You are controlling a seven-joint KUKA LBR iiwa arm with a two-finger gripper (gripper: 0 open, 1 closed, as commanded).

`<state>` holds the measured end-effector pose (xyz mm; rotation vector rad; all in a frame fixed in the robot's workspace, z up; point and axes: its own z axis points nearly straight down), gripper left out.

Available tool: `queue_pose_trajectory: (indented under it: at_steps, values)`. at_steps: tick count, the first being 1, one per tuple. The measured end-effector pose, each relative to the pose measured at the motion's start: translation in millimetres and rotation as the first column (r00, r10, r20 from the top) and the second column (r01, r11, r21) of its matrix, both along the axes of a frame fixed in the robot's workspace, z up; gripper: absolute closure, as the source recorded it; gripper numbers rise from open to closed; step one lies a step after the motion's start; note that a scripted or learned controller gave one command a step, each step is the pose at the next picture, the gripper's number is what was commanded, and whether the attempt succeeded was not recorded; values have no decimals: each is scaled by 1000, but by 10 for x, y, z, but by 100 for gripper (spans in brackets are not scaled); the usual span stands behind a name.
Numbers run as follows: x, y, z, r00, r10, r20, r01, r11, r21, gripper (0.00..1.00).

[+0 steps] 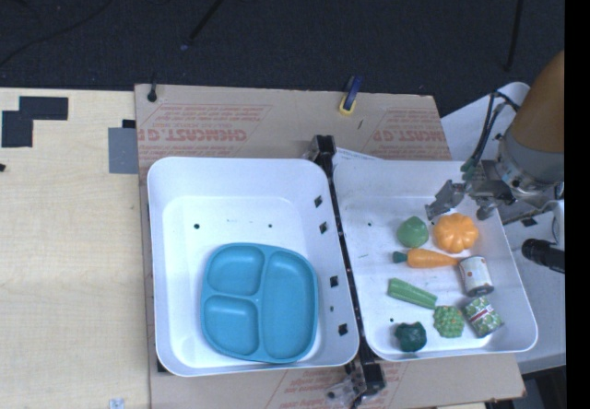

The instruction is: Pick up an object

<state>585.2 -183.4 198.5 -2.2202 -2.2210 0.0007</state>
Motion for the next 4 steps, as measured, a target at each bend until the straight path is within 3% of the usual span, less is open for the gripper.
queue_pose_trajectory:
  at_steps: [1,2,3,4]
  values:
    - [69,-33,-484,1000,1,-4,-1,1000,1,0]
    - [94,56,-811,1000,1,9,-1,1000,1,0]
    - [109,69,-917,1000,2,9,-2,1000,1,0]
    - [87,53,-848,1000,-1,2,1,1000,1,100]
